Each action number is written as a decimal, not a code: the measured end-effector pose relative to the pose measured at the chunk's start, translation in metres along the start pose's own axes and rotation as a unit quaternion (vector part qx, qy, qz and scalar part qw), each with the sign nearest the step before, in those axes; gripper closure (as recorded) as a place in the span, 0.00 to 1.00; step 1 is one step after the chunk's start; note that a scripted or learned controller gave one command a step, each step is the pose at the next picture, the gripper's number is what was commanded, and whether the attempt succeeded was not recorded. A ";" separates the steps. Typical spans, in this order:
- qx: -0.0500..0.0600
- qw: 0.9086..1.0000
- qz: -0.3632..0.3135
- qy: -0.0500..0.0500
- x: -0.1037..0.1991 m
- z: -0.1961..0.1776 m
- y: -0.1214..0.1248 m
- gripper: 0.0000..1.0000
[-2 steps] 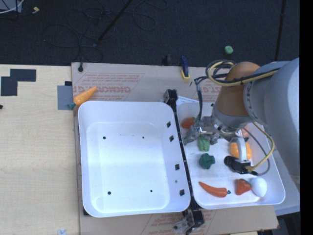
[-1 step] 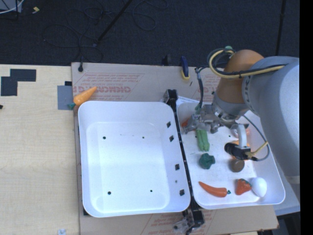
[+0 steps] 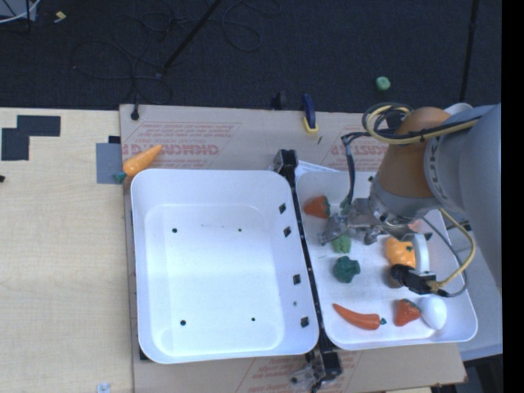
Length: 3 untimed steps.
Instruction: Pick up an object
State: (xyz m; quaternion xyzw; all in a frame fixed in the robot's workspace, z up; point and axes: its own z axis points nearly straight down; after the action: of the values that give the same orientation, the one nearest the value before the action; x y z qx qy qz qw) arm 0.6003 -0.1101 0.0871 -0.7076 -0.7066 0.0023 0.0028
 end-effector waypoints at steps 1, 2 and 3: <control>-0.004 1.000 -0.003 0.000 0.030 -0.001 0.045 0.00; 0.000 1.000 0.000 0.000 0.028 0.000 0.005 0.00; -0.004 1.000 -0.002 -0.001 0.008 -0.001 0.045 0.00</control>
State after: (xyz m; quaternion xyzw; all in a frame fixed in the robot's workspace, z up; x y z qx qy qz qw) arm 0.6452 -0.1019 0.0879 -0.7062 -0.7080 0.0001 -0.0006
